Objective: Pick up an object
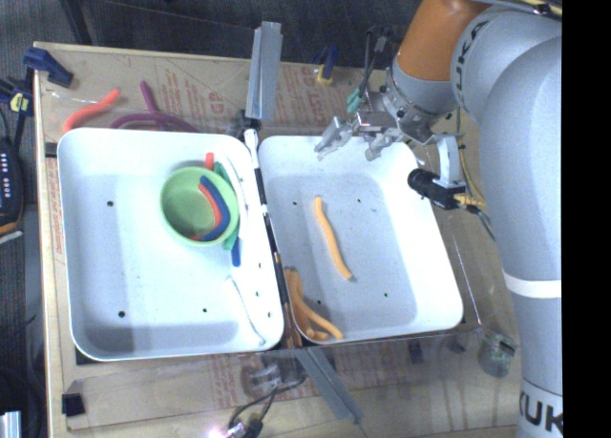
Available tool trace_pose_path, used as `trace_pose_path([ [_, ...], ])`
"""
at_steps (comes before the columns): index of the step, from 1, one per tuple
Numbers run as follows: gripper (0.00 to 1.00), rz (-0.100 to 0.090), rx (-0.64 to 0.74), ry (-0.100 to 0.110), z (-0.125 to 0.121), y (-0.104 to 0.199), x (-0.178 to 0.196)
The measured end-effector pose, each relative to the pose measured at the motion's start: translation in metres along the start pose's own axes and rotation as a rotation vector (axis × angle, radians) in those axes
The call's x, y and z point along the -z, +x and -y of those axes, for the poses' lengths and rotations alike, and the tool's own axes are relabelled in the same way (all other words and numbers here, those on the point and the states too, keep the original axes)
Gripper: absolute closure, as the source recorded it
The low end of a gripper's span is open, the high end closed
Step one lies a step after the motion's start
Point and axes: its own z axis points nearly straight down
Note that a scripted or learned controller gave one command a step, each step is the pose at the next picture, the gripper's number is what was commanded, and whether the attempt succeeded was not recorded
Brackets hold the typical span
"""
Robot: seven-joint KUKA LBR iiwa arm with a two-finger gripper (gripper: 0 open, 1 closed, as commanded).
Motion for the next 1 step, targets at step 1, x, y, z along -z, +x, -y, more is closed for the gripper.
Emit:
trace_pose_path([
  [1, 0.0, 0.002, 0.118, -0.004, 0.0299, -0.01, -0.1313],
])
